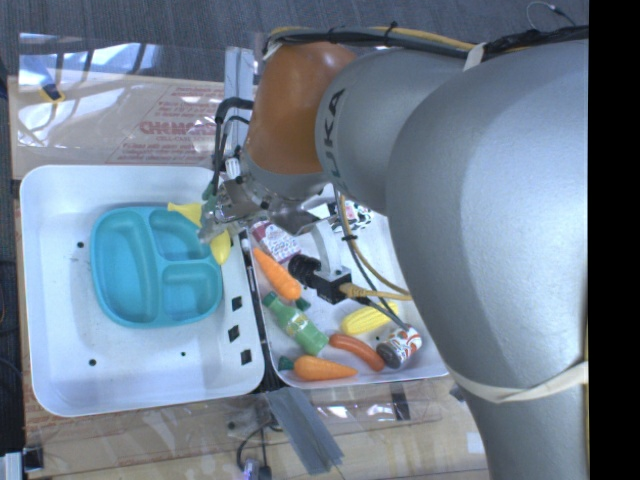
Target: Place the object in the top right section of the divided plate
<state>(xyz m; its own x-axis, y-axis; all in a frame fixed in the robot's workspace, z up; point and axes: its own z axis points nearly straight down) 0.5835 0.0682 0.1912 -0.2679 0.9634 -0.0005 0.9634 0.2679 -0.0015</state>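
Hovering at the divided plate's point(150, 268) right edge: gripper point(218, 224), over the left bin point(60, 388). A yellow object point(190, 213) is seen at its tip, touching the plate's rim; whether it is gripped cannot be told. Release is best made once centred over the top right section, low, to prevent bouncing.

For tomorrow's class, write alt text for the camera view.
A grey arm reaches over two white bins, its gripper beside a yellow object at the blue divided plate in the left bin. The right bin holds toy carrots and other food.
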